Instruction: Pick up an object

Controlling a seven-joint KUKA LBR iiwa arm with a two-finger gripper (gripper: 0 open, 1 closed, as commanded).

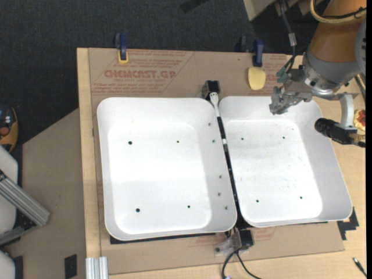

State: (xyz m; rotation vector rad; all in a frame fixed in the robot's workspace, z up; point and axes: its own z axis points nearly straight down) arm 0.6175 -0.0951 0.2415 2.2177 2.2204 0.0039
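Worktop [58,185] carries a brown printed sheet [145,71]. 2 shallow white bins sit on it side by side, rims meeting along the middle seam. Left bin [104,156] and right bin [331,173] each show 4 small dark dots on the floor.

Arm [334,45], grey with an orange band, enters from 2 o'clock. Claw [283,104] hangs over the right bin's far rim, about 12 o'clock of that bin.

Pale yellow piece [256,78] lies on the sheet outside the bins, at 11 o'clock from the claw, near but apart.

Blue clamps [121,42] [258,50] sit on the sheet's far edge. Black clip [210,89] sits at the seam's 12 o'clock end.
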